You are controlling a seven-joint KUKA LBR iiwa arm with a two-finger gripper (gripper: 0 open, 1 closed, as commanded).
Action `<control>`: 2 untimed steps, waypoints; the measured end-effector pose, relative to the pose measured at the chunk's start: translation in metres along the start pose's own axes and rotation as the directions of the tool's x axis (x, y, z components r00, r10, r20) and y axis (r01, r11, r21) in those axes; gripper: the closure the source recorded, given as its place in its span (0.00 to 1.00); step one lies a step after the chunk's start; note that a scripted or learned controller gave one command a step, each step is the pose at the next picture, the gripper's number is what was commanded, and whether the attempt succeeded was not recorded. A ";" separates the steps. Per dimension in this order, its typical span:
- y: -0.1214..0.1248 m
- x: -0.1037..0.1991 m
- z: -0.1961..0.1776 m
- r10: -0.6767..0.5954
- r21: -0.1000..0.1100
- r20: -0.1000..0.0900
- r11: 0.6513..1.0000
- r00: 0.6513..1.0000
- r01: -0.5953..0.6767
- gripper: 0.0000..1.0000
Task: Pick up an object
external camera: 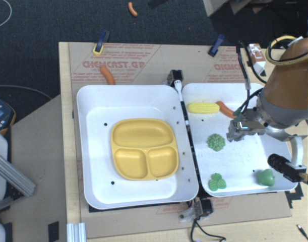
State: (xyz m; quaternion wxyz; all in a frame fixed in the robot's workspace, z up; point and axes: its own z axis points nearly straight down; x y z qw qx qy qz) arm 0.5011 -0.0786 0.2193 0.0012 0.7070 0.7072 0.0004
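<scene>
Over the right bin (274, 92), the gripper (237, 130) hovers.
Left bin (88, 135) holds a yellow divided plate (143, 148); rightward lie corn (202, 108), a carrot (225, 108), two broccoli pieces (216, 142), a green pepper (265, 177). Whether its fingers are wide or narrow, I cannot tell.

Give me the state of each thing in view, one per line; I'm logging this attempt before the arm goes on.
gripper: over the right bin, above its floor, nothing seen between its fingers
corn cob: lying flat in the right bin
broccoli: loose on the bin floor
green grapes: loose near the front wall
yellow tray: flat in the left bin, compartments bare
</scene>
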 end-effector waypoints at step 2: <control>-0.014 0.004 0.003 0.000 0.005 -0.002 1.000 1.000 0.000 1.00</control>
